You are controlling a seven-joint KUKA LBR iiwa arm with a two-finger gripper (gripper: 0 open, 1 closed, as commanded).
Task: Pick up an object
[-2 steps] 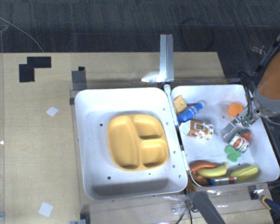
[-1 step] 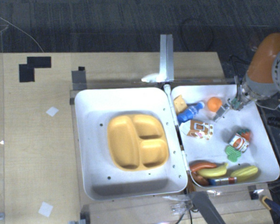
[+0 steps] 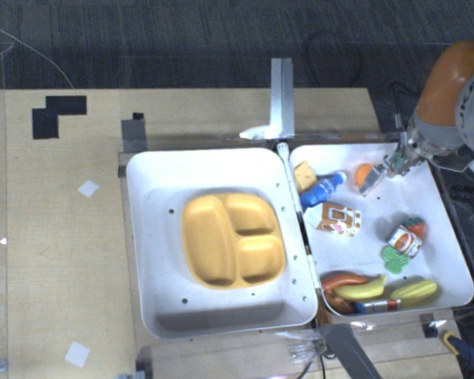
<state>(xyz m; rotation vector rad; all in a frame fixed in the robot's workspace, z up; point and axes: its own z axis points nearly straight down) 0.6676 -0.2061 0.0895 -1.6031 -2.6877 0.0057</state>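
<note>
At the near edge of the right bin point(image 3: 459, 279), two yellow bananas point(image 3: 387, 289) lay side by side. A red pepper point(image 3: 344, 280) touched them on the left, and a thin red and blue pen point(image 3: 378, 305) lay along the bin's front wall.

A bit farther back in the same bin, a small can point(image 3: 405, 240) with a red and white label sat tilted, with a green piece point(image 3: 394, 259) just beside it. Near the middle of that bin lay a little white and orange box point(image 3: 339, 219).

The left bin point(image 3: 155, 230) held a yellow tray point(image 3: 230, 239) with three sections. The tray sat flat in the middle of the bin. Both bins rested on a light wooden desk point(image 3: 56, 236).

Farther back in the right bin, a blue bottle point(image 3: 321, 189) with a white cap lay on its side. A tan block point(image 3: 303, 175) sat next to it, close to the wall between the bins. An orange ball point(image 3: 365, 173) sat near the back wall.

The end effector point(image 3: 378, 178) reached down into the far part of the right bin, just beside the orange ball. I could not tell if it was released or clenched, and nothing could be seen caught in it. The grey arm point(image 3: 457, 115) with its orange band came in from the right.
</note>
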